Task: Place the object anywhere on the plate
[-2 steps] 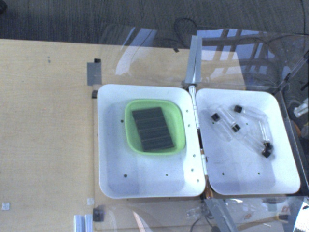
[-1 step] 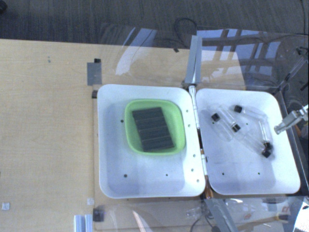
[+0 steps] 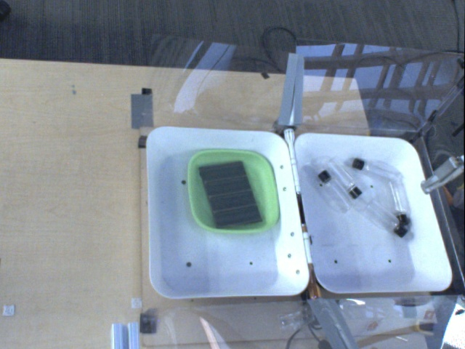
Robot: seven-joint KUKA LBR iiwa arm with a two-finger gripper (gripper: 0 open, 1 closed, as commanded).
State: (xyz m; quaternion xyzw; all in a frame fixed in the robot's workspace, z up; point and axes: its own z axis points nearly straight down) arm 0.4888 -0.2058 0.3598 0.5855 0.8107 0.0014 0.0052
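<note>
A green square plate (image 3: 270, 195) with rounded corners sits in the upper middle of the left bin (image 3: 218, 275). A dark grey ribbed rectangular block (image 3: 230, 193) lies flat on the plate, slightly turned, within its rim. A light grey tip of my gripper (image 3: 438, 177) pokes in at the view's right edge, above the right rim of the right bin (image 3: 363, 267). It is far from the plate and nothing shows in it.
Several clear tubes with black caps (image 3: 354, 192) lie scattered in the upper half of the right bin, one near its right wall (image 3: 399, 224). A grey post (image 3: 292, 97) stands behind the seam between the bins. Wooden bench top stretches to the left.
</note>
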